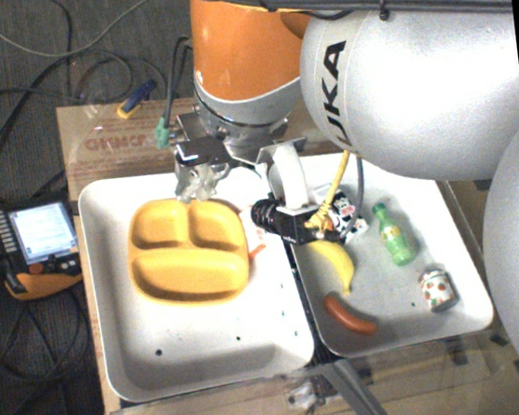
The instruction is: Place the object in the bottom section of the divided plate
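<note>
A yellow divided plate (190, 250) lies in the left white bin (128, 359). It has two smaller sections at the top and one wide section along the bottom, and all of them look bare. My gripper (198, 183) hangs over the plate's top edge, near the divider between the two upper sections. I see nothing held in it. In the right bin (469, 308) lie a banana (337, 263), a sausage (350, 316), a green bottle (393, 234), a small can (437, 289) and a black-and-white toy (345, 214). The arm hides part of the bins' back edges.
A small red piece (257, 245) sits just off the plate's right rim, close to the wall between the bins. A black fitting with a yellow cable (284, 219) hangs over that wall. A handheld screen (36, 234) and cables lie on the floor to the left.
</note>
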